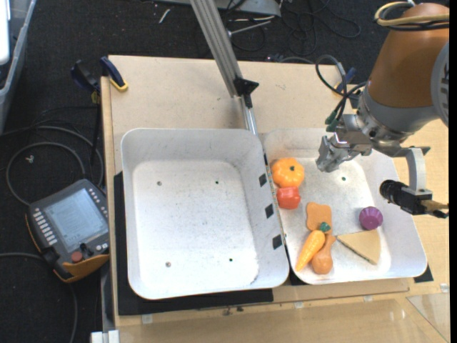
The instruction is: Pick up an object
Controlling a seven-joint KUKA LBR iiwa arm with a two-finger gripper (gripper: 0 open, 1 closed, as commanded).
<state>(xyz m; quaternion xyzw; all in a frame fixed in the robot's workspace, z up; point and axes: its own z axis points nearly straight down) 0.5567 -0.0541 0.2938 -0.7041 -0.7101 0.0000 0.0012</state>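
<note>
**A:** quick count of the right bin (400,266) pls?

**B:** 6 toy foods, 1 of each afaict: pumpkin (288,171) at about 10 o'clock in the bin, red tomato-ish thing (288,198) touching it just below, orange cracker-looking square (318,215) near the middle, carrot (311,247) at 7 o'clock w/ a small orange piece (323,263) right beside its tip end, cheese wedge (362,246) at 5 o'clock, purple onion (370,218) at 3 o'clock. Left bin (143,148) is 1 of 2 bins total.

**A:** and the arm?

**B:** comes in from 2 o'clock, orange band up top, wrist angled down-left. Gripper (327,161) hangs over bare bin floor at 12 o'clock, right of the pumpkin, apart from it. Fingers look narrow, nothing between them. Teach pendant (71,227) sits off the bench at 9 o'clock.
</note>
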